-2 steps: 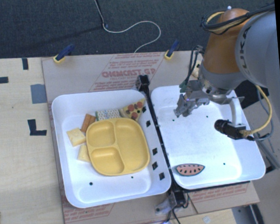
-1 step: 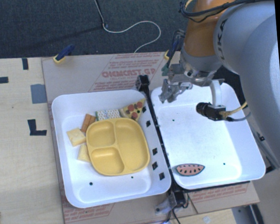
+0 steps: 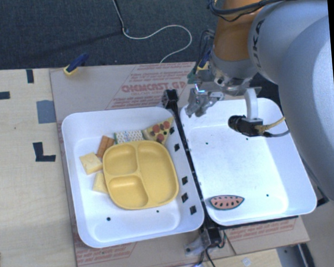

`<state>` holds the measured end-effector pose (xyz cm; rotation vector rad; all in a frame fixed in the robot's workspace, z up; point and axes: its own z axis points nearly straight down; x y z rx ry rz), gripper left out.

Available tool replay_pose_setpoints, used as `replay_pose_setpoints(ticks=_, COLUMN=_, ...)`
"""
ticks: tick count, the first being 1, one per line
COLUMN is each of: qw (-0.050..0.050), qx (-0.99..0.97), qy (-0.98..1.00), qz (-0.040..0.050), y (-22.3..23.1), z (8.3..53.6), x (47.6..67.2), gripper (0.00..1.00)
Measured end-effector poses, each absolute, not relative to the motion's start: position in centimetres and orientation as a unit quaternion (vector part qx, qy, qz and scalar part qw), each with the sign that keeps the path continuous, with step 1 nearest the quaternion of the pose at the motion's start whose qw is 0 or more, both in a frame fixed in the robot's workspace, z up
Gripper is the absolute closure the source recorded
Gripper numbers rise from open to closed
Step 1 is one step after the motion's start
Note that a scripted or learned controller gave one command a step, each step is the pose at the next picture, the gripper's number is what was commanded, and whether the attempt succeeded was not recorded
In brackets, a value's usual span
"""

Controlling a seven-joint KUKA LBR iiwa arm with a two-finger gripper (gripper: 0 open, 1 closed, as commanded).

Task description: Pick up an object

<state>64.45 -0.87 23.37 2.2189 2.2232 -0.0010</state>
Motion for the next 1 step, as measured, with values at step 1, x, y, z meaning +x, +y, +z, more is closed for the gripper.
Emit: replay_pose_setpoints(ticks=1, qw=0.000, qx=0.707, qy=0.707, qz=-0.0014, y=-0.36, z=21.47, x=63.81, gripper=1.00)
